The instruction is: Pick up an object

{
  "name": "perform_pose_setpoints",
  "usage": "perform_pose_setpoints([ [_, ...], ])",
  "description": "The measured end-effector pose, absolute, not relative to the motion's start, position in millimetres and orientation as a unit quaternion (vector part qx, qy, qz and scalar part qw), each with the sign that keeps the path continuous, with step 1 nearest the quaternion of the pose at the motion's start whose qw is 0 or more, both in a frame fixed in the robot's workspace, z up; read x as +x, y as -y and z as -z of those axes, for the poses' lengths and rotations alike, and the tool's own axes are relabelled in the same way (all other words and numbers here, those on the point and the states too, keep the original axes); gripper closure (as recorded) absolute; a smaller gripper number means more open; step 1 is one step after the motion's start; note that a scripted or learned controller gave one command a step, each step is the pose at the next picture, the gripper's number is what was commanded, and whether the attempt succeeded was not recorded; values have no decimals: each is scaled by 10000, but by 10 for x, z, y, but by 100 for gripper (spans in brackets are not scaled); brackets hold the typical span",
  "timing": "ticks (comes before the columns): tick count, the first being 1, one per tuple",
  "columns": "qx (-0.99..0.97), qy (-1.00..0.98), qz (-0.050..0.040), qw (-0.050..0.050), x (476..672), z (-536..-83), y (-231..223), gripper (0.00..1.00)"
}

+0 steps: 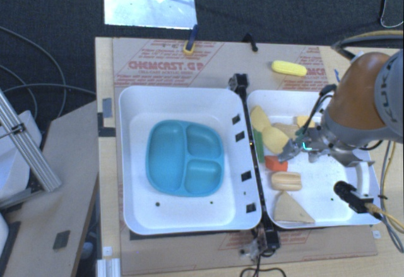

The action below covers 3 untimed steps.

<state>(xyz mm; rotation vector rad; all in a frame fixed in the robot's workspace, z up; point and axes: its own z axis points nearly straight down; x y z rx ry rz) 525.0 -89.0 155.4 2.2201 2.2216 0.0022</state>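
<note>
My gripper (pixel 290 151) hangs low over the middle of the right bin (pixel 328 216). Its tip is just right of a yellow lumpy piece (pixel 274 139) and just above a red-orange piece (pixel 275 163). Another yellow piece (pixel 259 118) lies further back by the bin's left wall, with a green strip (pixel 259 146) beside it. In front of the red-orange piece sits a tan bun (pixel 285 180). A beige wedge (pixel 291 209) rests near the front edge. A small yellow bit (pixel 304 122) peeks out behind the wrist. Nothing is seen held.
The left bin (pixel 136 143) holds a blue divided plate (pixel 185 157). A yellow oblong object (pixel 289 68) lies on the bench behind the right bin. The arm's orange band (pixel 360 96) covers the right bin's far right part.
</note>
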Motion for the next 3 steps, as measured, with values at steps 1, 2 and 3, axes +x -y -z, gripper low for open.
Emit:
perform_pose_setpoints([
  [1,7075,-7067,-17,2,5334,-863,964,0],
  [2,7066,-7076,-26,22,5341,-969,955,100],
  [3,7029,-7113,-58,46,5891,-1906,363,100],
])
